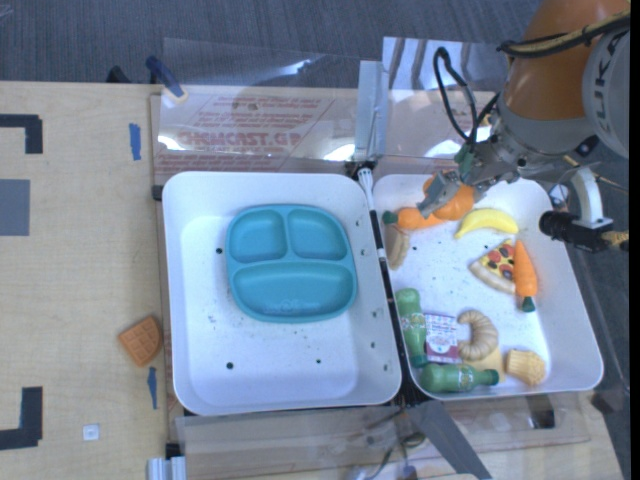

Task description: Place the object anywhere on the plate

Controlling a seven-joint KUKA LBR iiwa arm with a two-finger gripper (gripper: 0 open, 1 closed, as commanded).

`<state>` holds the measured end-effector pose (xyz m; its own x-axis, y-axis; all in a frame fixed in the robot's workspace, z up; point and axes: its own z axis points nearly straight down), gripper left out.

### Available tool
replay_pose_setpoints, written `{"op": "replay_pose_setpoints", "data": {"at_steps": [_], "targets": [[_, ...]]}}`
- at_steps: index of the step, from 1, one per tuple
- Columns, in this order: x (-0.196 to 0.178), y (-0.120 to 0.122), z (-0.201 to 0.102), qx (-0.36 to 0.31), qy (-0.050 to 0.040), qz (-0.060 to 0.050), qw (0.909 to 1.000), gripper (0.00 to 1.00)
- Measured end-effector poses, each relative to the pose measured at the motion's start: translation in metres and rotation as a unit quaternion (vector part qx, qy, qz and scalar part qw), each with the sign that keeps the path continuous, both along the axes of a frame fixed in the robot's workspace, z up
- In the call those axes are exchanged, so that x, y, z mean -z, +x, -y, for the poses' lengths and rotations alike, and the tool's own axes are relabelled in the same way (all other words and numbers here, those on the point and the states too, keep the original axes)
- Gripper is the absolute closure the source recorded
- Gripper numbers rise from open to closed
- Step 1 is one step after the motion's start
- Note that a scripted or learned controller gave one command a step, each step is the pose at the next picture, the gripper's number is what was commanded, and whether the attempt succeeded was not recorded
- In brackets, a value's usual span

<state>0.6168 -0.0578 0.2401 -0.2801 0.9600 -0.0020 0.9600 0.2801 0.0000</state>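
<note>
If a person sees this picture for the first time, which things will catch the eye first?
First, the blue divided plate in the middle of the left bin. Next, the right bin crowded with toy food, and the gripper over an orange piece near the banana at its far end.

Arm point(570, 58) cut by top/right edge; orange toy point(452, 206) partly behind jaws.

2 white bins point(190, 298), 1 blue plate point(291, 263), 1 banana point(487, 223), 2 carrots point(525, 271), 1 pizza slice point(495, 265), 1 croissant point(480, 333), 2 green bottles point(456, 377), 1 waffle point(141, 339) on desk point(70, 298).
</note>
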Motion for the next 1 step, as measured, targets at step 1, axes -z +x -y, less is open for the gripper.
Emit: {"op": "replay_pose_setpoints", "data": {"at_steps": [1], "targets": [[0.0573,-0.0313,-0.0644,-0.04,0.0015,-0.002,0.9992,1.0]]}}
